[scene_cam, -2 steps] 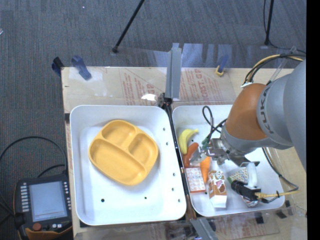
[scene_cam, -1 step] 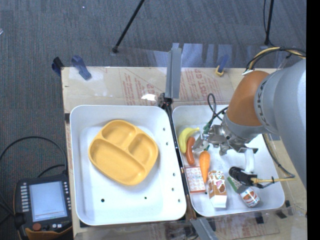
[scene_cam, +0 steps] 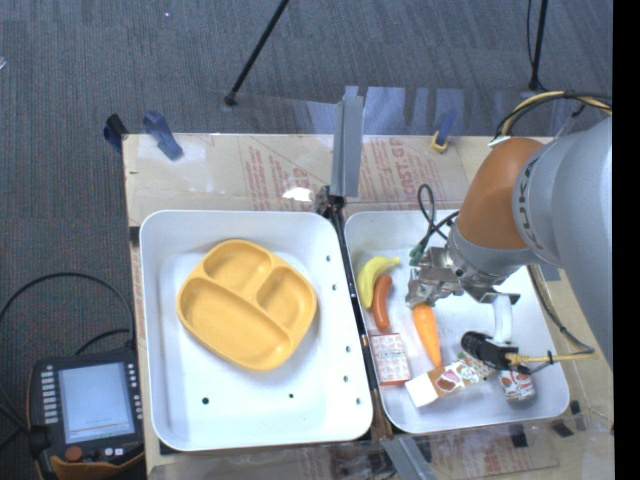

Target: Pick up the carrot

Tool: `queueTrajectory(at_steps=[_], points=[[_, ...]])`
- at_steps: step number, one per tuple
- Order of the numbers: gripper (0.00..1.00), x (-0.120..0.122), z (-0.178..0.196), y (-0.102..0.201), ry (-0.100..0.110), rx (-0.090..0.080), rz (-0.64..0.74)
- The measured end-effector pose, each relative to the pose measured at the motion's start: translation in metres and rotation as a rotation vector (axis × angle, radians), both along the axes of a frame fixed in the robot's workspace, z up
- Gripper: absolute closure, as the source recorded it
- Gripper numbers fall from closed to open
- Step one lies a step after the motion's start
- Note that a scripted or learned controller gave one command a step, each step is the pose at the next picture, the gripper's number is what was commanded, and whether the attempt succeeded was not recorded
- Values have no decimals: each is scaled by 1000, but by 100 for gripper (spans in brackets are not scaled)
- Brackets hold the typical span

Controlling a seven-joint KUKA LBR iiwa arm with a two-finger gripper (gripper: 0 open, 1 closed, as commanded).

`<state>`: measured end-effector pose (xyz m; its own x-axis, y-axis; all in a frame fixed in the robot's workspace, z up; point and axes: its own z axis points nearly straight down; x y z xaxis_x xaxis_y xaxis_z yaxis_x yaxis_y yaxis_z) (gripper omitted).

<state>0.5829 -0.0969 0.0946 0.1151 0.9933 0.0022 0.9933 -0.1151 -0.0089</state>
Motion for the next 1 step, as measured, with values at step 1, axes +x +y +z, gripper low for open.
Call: queueTrajectory(at_steps=[1], points=[[100, 7, 92, 91, -4, -3, -3]])
